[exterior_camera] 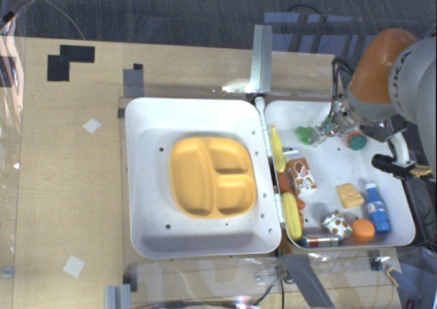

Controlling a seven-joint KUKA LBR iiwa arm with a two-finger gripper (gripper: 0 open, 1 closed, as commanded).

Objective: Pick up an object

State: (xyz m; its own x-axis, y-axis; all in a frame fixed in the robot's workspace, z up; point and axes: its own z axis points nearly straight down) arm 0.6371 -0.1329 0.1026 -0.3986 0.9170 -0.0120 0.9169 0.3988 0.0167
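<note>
My gripper hangs low over the far part of the right bin, under the grey arm with its orange band. A green object lies just left of the gripper tip, touching or almost touching it. A teal round object sits just right of the tip. Nearer the front lie a brown and red box, a tan cracker, a blue bottle, an orange ball and a small patterned can.
The left bin holds a yellow divided tray. Along the right bin's left wall lie a long yellow item and a corn cob. A metal post stands behind the bins' shared edge.
</note>
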